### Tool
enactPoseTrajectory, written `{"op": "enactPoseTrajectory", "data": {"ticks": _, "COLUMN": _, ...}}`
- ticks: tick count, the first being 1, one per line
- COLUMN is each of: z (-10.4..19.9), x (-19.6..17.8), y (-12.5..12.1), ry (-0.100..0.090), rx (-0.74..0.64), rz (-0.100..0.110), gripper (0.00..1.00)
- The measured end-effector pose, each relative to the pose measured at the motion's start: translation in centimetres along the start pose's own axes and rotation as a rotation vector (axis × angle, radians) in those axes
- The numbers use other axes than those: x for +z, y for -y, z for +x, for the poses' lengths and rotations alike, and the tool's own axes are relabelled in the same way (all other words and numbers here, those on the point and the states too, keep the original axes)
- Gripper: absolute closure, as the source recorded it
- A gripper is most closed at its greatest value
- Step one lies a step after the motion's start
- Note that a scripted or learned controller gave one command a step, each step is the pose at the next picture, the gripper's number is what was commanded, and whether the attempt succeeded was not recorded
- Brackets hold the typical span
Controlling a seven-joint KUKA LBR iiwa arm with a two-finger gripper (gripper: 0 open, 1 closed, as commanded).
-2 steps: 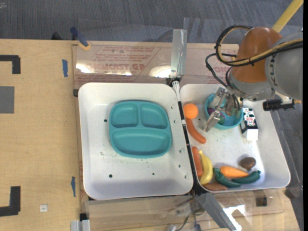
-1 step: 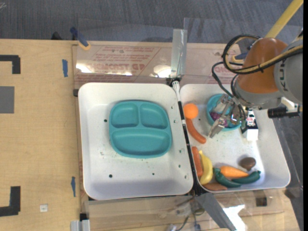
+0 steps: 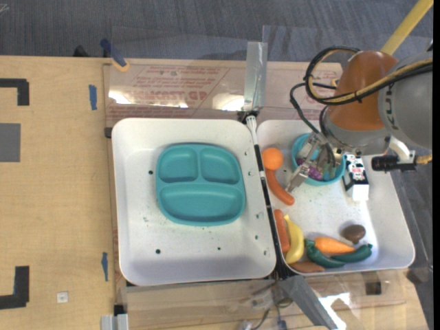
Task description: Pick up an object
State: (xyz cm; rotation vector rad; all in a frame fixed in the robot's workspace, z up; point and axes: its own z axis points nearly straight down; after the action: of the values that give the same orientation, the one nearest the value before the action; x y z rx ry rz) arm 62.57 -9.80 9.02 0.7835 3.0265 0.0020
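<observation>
- Camera view: jaws (image 3: 307, 168) are spread open, gripping nothing, over a teal bowl (image 3: 335, 176) in the right bin (image 3: 385, 215).
- Orange ball (image 3: 272, 158) just left of jaws.
- Teal divided plate (image 3: 201, 184) farther left, in the left bin (image 3: 130, 205).

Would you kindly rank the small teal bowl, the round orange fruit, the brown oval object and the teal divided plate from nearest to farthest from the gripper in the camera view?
1. Small teal bowl, directly under the gripper, right bin.
2. Round orange fruit, by the divider.
3. Brown oval object, toward the right bin's near edge.
4. Teal divided plate, left bin.
</observation>
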Motion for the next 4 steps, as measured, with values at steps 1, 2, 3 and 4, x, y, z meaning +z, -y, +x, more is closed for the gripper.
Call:
{"op": "enactPoseTrajectory", "data": {"ticks": 1, "z": 0.6, "x": -0.1, "y": 3.6, "ry": -0.001, "rx": 0.095, "rz": -0.001, "gripper": 0.00}}
{"op": "enactPoseTrajectory", "data": {"ticks": 2, "z": 0.4, "x": -1.6, "y": 3.5, "ry": 0.004, "rx": 0.093, "rz": -0.003, "gripper": 1.00}}
{"op": "enactPoseTrajectory", "data": {"ticks": 3, "z": 0.4, "x": -1.4, "y": 3.4, "ry": 0.005, "rx": 0.093, "rz": -0.003, "gripper": 0.00}}
{"op": "enactPoseTrajectory", "data": {"ticks": 4, "z": -3.5, "x": -1.7, "y": 0.1, "ry": -0.014, "rx": 0.225, "rz": 0.007, "gripper": 0.00}}
